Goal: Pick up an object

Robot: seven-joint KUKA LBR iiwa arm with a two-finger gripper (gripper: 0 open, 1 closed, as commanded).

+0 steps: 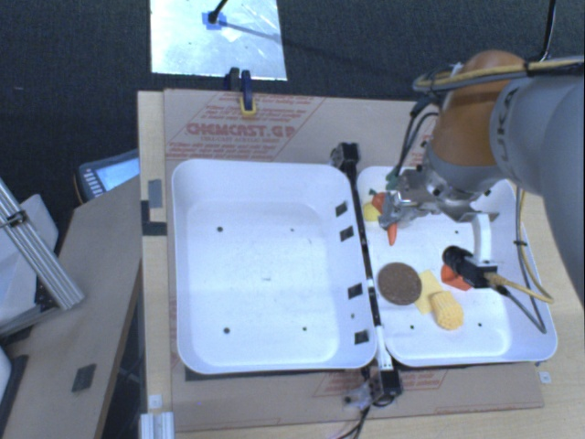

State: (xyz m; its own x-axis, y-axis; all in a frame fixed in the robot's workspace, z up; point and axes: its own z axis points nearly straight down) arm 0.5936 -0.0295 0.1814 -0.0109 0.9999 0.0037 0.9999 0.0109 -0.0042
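My gripper (395, 212) hangs low over the upper left part of the right bin (526, 337). A small orange carrot (393, 233) points down directly beneath its tip, touching or very close to it. A yellow piece (370, 212) lies just left of the gripper, beside the bin's left wall. Nearer the front lie a brown round disc (399, 283), a yellow corn cob (447, 311) and a pale yellow chunk (426, 292). An orange-red piece (454, 279) sits to the right of the disc.
The left bin (196, 190) stands alongside, split from the right one by a black-clipped divider (358, 245). The grey arm (530, 126) covers the right bin's upper right part. A clamp (245, 90) sits at the back of the board.
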